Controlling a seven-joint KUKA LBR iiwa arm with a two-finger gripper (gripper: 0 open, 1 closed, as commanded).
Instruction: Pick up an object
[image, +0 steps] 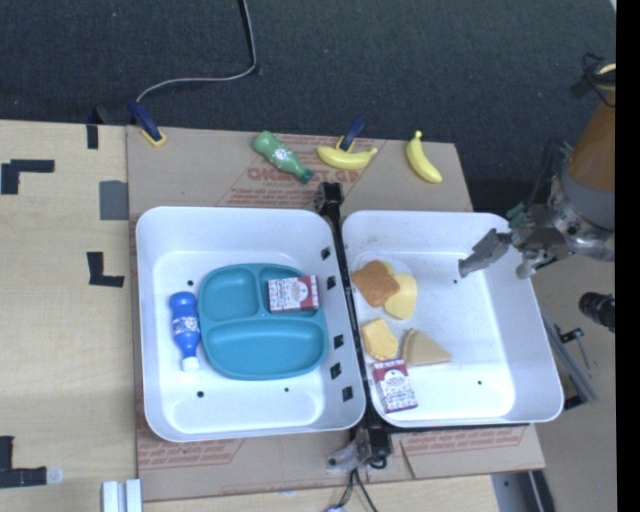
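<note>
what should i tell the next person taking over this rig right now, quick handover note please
Gripper: over the right bin's right side, nothing visibly held.
Right bin: brown bread piece, yellow pieces, tan wedge, red carton.
Left bin: blue tray with a red carton in it, blue bottle beside it.
Done: nothing picked yet.
Left: lower onto an object, grasp, lift.

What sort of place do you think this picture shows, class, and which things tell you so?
Probably a robotics lab test bench, not a kitchen. Two white bins sit on a taped cardboard sheet, a robot arm's end effector reaches over the right one, and the food, such as the banana, looks like plastic toys.
</note>
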